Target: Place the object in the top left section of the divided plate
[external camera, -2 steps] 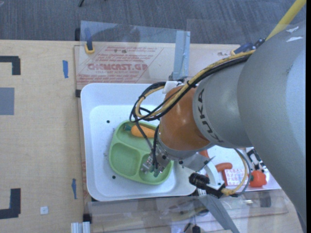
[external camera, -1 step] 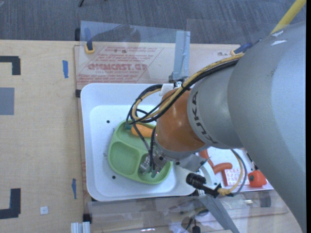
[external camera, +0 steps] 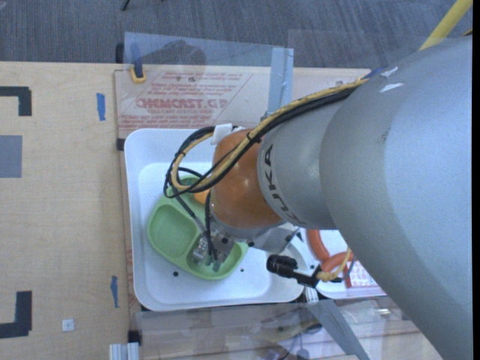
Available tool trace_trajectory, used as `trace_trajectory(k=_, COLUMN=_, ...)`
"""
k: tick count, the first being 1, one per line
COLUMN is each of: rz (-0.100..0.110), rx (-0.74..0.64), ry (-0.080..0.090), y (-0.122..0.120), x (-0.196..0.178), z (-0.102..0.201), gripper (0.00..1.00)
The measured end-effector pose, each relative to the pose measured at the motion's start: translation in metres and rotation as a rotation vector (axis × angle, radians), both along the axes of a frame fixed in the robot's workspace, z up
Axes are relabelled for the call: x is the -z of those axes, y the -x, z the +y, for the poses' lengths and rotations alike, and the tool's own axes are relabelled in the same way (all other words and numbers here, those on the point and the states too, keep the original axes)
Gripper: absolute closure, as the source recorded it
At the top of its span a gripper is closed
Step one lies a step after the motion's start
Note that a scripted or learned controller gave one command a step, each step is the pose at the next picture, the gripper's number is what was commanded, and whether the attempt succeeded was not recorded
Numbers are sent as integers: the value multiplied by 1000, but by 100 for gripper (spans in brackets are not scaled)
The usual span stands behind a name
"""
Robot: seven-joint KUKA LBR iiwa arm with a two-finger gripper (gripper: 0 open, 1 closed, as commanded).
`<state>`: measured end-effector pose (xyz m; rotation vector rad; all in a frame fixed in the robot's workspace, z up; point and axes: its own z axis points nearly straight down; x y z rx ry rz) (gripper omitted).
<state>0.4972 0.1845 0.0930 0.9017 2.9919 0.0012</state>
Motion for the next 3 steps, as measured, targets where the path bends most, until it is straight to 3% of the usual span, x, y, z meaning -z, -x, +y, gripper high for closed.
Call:
trace_trajectory(k=1, rz=5, rx=-4, ry=-4, y=2, x=0, z=3, gripper=0)
trace_trajectory(k=2, rz=9, rx=-144, ry=1, y=-11, x=0, z=8, gripper=0)
trace_trajectory(k=3, rz=13, rx=86, ry=-9, y=-5, x=-25, z=0, gripper=0)
